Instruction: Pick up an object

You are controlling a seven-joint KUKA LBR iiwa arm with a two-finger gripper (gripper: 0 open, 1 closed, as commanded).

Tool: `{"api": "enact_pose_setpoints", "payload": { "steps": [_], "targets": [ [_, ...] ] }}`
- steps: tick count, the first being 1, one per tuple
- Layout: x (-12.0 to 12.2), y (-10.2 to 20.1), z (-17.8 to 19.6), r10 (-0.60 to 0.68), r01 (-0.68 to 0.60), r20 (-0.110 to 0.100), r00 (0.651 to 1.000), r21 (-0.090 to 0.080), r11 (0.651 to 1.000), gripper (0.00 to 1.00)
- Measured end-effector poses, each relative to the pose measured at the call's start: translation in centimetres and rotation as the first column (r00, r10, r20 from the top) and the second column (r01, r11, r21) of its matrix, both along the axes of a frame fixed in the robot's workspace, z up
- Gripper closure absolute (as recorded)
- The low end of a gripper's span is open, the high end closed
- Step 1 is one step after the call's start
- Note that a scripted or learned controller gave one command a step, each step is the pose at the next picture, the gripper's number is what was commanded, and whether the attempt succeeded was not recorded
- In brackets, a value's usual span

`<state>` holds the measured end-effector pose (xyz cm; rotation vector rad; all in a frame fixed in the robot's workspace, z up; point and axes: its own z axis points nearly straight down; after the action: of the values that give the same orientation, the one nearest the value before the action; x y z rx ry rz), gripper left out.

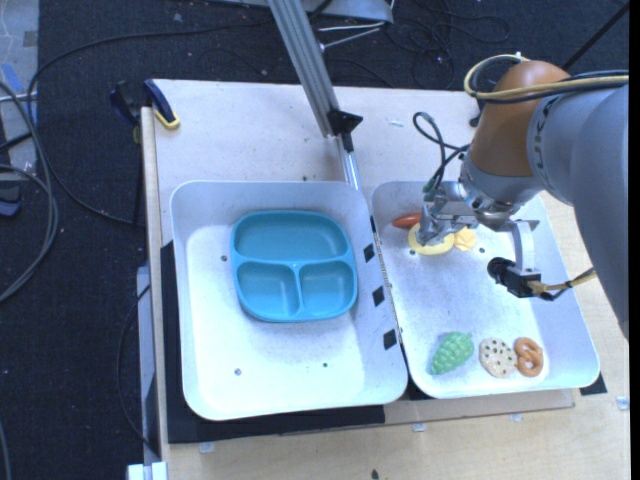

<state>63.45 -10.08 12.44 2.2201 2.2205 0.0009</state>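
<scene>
— So, where is the end effector [432, 232] now?
— It is low in the right bin [560, 313], near the far left corner, above a yellow ring-shaped toy [440, 246]. An orange-red piece [405, 220] lies just beside it, to the left.
— Does it grip something?
— I cannot tell. The metal parts cover the ring, and it is not visible whether the ring is between them.
— What else is in that bin?
— Near the front edge there are a green bumpy toy [451, 352], a round cookie [495, 356] and a pretzel [528, 356], in a row, well apart from the arm.
— And the left bin [200, 368]?
— It holds a blue tray [294, 265] with three compartments, lying flat. Both bins stand side by side on the pale surface [240, 128].
</scene>
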Motion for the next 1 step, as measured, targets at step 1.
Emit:
{"api": "enact_pose_setpoints", "payload": {
  "steps": [1],
  "targets": [
    [-0.38, 0.41, 6.18, 0.002, -0.002, 0.005, 1.0, 0.0, 1.0, 1.0]
  ]
}}
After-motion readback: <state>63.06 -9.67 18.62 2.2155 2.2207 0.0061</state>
